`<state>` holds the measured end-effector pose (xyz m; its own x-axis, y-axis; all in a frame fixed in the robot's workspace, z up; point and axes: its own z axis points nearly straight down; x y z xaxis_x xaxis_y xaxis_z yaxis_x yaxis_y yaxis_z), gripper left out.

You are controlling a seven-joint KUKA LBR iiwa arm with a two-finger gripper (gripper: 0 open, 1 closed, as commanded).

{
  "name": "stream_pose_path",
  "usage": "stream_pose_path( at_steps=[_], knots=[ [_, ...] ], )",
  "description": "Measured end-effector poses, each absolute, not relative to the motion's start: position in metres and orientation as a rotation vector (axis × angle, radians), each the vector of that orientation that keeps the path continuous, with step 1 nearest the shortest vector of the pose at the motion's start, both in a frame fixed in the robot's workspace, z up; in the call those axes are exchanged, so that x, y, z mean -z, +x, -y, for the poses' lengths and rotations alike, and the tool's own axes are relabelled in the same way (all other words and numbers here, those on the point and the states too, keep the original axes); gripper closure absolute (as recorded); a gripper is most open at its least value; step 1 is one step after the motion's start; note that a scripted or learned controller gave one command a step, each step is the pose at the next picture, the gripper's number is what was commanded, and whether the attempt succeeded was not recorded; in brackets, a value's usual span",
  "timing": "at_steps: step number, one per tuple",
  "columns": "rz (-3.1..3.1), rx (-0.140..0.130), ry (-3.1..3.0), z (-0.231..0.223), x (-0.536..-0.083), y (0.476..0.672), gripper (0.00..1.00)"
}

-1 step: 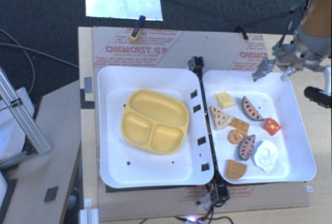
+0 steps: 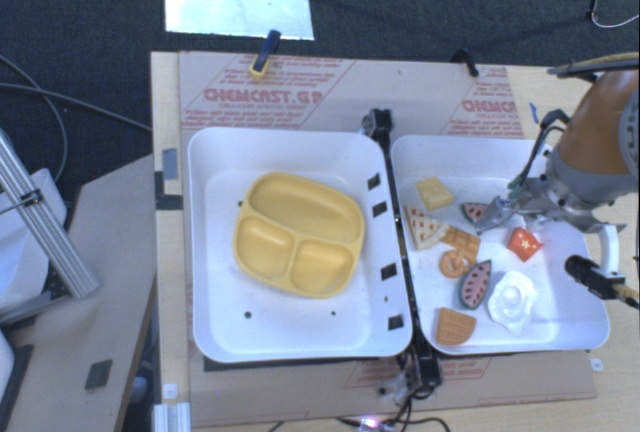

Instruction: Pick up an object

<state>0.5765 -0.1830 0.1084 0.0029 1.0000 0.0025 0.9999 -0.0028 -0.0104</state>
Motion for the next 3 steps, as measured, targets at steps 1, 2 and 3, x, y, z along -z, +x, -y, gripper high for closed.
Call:
stream_pose_path(
  at_steps=[1,2,3],
  knots=[
    [2.236,0.007,-2.208,0.101,-0.087,0.638,0.00],
    [2.229,0.006,-2.219,0.107,-0.099,0.636,1.00],
    [2.228,0.006,-2.215,0.062,-0.189,0.562,1.00]
  ],
)
